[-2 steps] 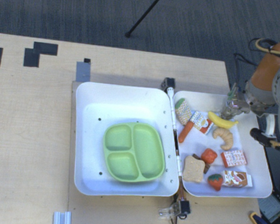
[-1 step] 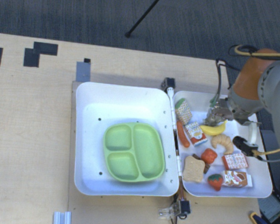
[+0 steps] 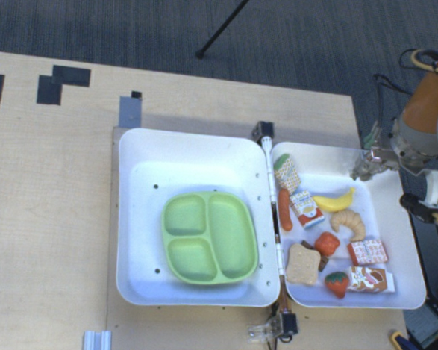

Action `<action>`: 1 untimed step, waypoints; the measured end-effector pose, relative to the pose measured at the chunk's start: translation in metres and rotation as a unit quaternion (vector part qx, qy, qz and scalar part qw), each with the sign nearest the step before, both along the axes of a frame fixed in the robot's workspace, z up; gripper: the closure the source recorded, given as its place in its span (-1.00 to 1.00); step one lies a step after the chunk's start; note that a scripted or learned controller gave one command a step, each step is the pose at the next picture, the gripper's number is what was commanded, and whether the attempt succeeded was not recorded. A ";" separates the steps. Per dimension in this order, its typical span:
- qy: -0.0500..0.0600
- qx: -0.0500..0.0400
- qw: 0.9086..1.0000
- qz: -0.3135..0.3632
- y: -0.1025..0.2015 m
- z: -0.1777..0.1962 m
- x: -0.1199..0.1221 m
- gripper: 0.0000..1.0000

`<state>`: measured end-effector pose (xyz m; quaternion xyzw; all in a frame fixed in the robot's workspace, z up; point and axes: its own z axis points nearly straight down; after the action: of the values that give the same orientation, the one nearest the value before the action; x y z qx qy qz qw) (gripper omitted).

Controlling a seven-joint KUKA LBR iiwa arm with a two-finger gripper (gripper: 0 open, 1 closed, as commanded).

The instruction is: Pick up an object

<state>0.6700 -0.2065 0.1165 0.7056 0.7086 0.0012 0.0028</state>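
- Grey arm with orange band [image 3: 433, 111]: cut off by right edge.
- Two-finger metal gripper [image 3: 365, 167]: too small, blurred to read.
- Small printed cartons [image 3: 368, 253]: labels illegible.

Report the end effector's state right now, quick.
End effector: at the far edge of the right bin, above the toy food; nothing seen in its grasp; open or closed cannot be told.

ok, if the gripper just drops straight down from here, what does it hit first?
Probably bare floor of the right bin near its top corner. The gripper hangs above and right of the banana; depth is unclear.
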 end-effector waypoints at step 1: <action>0.001 0.001 1.000 0.001 0.001 -0.031 0.000 1.00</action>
<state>0.6697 -0.2050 0.0854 0.7049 0.7093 0.0009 0.0015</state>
